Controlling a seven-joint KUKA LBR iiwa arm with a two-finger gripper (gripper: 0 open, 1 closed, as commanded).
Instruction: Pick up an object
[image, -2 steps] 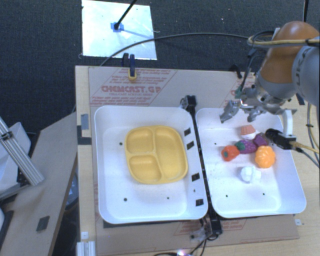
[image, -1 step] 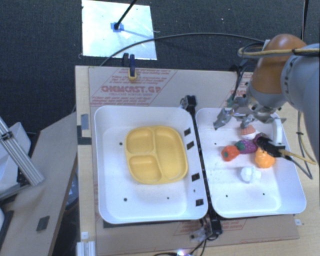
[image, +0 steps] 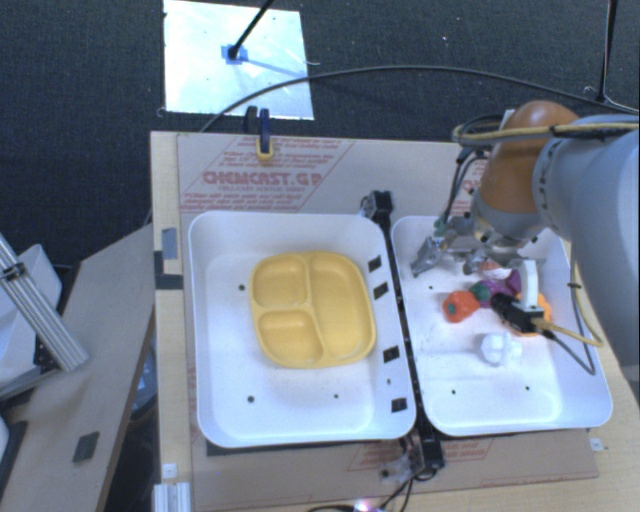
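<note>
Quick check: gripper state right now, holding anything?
Gripper: open, nothing between its fingers; it sits over the right bin, up and left of the orange toy.

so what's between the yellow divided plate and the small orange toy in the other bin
In the camera view, bare white floor of the left bin, the black-clipped seam where both bins meet, then bare floor before the orange toy; the yellow divided plate touches neither.

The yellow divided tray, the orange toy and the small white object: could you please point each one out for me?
yellow divided tray (image: 312, 308): camera view, on its central ridge.
orange toy (image: 460, 307): camera view, middle of its body.
small white object (image: 496, 348): camera view, its centre.
</note>
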